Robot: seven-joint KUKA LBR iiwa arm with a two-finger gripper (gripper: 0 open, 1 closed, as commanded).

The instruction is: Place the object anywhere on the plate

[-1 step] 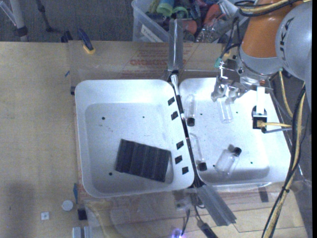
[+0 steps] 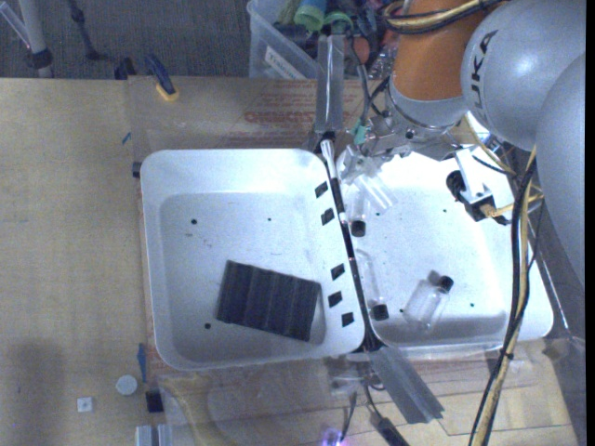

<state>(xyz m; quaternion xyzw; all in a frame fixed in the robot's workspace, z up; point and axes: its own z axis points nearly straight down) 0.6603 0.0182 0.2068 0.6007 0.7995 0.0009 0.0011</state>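
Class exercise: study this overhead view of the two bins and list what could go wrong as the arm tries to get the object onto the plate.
1. The clear bottle lies on its side in the right bin; it may roll or slip from a pinch.
2. The end effector sits close to the divider, so it might strike it when crossing.
3. The dark ribbed plate sits tilted, so a dropped bottle could roll off.

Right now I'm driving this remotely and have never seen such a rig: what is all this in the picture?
One camera looks down at a slant on a wooden bench bearing two shallow white bins. The grey arm with an orange band reaches in from the right; its gripper hangs over the right bin, near the divider. I cannot tell whether it holds anything. In the left bin lies a dark ribbed rectangular plate. The right bin holds clear plastic bottles with dark caps: one lies near the front, another lies close below the gripper. A tub of mixed items stands behind the bench.
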